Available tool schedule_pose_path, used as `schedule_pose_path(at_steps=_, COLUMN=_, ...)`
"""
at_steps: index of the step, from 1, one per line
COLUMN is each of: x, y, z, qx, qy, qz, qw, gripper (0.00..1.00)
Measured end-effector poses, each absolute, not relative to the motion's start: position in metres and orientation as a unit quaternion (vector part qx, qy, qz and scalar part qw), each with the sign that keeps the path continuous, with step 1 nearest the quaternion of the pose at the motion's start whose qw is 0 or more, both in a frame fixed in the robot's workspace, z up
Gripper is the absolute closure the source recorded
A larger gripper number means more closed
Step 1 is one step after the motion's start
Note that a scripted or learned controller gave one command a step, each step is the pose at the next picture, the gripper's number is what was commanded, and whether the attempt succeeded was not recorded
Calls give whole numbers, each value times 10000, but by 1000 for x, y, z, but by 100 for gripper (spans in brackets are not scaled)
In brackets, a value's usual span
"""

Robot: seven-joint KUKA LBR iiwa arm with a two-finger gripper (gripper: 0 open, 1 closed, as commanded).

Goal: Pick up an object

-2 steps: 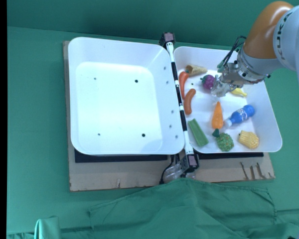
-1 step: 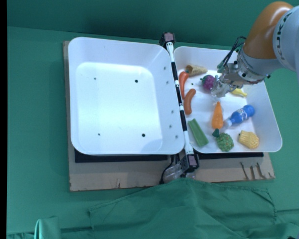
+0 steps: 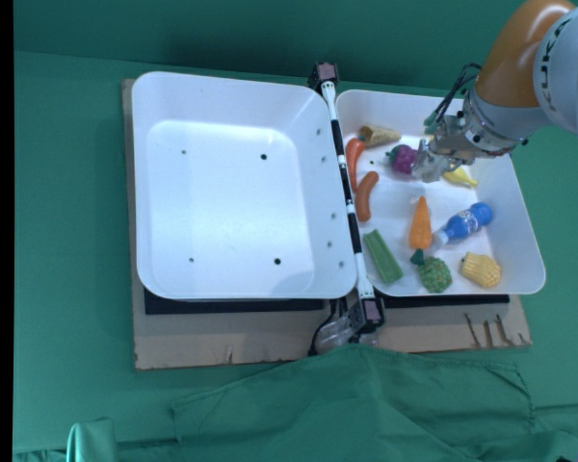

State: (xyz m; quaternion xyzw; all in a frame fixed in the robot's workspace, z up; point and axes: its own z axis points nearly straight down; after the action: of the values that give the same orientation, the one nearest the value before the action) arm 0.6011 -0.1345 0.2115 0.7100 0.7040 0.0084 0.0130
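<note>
Reaching in from the right, the arm (image 3: 549, 37) hangs over the far part of the right bin (image 3: 520, 248), its orange band high at the frame's edge. The gripper (image 3: 432, 165) points down into that bin, just beside a purple toy (image 3: 402, 158) and near a yellow piece (image 3: 459, 175); whether it touches either, and how its jaws stand, I cannot tell from this slanted view.

The right bin holds all the toys. Along its left wall lie an orange chilli (image 3: 353, 160) and a sausage (image 3: 366, 195), close together. A cone-like brown piece (image 3: 379, 134) sits near the far rim. In the middle a carrot (image 3: 420, 223) lies just beside a blue-and-white bottle (image 3: 464, 223). Toward the near rim are a green stick (image 3: 382, 256), a broccoli (image 3: 433, 274) and a corn cob (image 3: 481, 269), the last two close together.

The left bin (image 3: 154, 104) shows a bare white floor with a few dark dots. A black-and-white bar (image 3: 345, 186) runs between the bins. Both rest on cardboard (image 3: 202, 340) over the green surface (image 3: 67, 210), with green cloth (image 3: 366, 402) bunched at the near edge.
</note>
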Motion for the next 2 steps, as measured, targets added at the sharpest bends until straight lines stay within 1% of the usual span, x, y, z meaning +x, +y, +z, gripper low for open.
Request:
schedule_pose_path(at_steps=1, x=601, y=-135, z=211, qx=7101, qy=7040, qz=80, qw=125, gripper=0)
schedule_pose_path(at_steps=2, x=602, y=-136, z=224, qx=7111, qy=7029, qz=100, qw=159, gripper=100)
